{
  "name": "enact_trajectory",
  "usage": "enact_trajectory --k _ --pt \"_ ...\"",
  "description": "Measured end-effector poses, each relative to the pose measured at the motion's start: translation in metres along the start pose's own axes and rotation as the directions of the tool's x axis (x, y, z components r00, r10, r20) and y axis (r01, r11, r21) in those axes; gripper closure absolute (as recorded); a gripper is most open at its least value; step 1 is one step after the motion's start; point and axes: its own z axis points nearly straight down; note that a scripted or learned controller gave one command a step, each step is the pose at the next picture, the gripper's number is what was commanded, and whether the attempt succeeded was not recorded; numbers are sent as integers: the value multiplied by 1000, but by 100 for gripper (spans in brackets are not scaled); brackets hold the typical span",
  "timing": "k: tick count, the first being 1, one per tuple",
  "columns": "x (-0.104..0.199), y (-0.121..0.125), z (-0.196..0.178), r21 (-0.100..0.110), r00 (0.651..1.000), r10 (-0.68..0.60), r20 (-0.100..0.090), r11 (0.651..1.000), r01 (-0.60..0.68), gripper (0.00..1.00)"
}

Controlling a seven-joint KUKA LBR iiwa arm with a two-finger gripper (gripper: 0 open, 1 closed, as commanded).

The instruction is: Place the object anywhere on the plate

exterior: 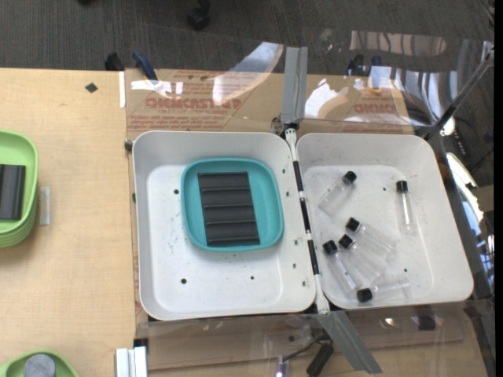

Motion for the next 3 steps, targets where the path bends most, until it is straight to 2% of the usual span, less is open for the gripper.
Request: enact_trajectory --k 3 --pt "-3 0 0 2 1000 6 2 1000 -6 0"
